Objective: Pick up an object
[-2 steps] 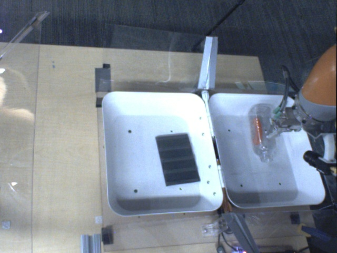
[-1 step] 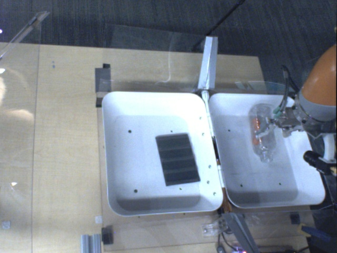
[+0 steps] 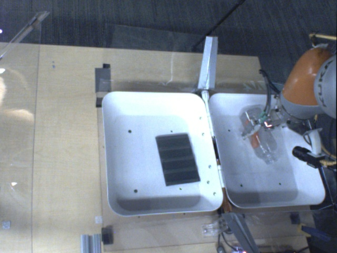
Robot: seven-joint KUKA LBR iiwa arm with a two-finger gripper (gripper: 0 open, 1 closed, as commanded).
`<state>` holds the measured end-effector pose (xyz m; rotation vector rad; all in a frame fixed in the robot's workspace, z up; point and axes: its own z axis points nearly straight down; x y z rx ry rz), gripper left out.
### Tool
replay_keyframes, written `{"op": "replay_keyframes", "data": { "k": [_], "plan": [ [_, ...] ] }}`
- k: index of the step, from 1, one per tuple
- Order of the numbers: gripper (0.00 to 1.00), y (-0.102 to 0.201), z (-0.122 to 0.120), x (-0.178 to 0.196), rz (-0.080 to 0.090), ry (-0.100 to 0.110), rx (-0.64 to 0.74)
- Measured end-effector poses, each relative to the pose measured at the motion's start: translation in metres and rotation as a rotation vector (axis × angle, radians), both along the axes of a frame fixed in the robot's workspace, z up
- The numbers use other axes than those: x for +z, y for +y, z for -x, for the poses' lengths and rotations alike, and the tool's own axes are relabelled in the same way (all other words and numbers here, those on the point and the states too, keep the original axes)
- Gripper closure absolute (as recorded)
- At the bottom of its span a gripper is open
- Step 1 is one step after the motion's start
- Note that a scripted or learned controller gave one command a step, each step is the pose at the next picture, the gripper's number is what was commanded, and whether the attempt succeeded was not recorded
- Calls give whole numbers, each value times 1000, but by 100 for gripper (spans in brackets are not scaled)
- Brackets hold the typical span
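No readable text, label, brand, number or sign is showing anywhere; the dark ribbed pad (image 3: pixel 178 159) lying in the left bin (image 3: pixel 118 141) is bearing no lettering; surfaces around that bin are appearing blank too.

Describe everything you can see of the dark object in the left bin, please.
The dark object is a flat, near-black rectangle with faint ridges across it, possibly rubber or plastic. It lies flat on the floor of the left bin, near the middle, turned slightly askew to the walls. Nothing touches it except the bin floor.
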<state>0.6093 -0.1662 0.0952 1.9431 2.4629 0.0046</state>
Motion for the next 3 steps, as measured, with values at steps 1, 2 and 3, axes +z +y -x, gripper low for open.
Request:
{"op": "replay_keyframes", "data": {
  "k": [1,2,3],
  "plan": [
    [100,1,-2,12,0,-6,1],
    [100,-39,14,1,1,0,-30],
    [100,17,-25,92,0,-1,-98]
  ]
}}
